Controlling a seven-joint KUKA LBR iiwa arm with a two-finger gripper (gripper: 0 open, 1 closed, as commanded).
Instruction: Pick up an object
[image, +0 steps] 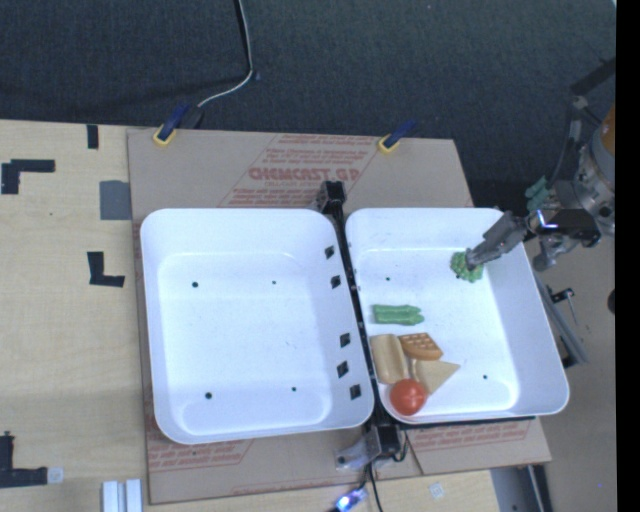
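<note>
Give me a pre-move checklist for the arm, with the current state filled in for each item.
1. Hand positioned over a target: ok, its tip sits at the small green piece in the right bin.
2. Green piece actually gripped: cannot tell, the tip overlaps it and the contact is too small to read.
3. Other objects apart from the target: ok, the green bean pod, waffle, bread pieces and tomato lie lower in the bin, apart from it.
4. Target's distance from the bin wall: not ok, it lies close to the bin's right rim.
5. Left bin seated beside the right one: ok.
</note>
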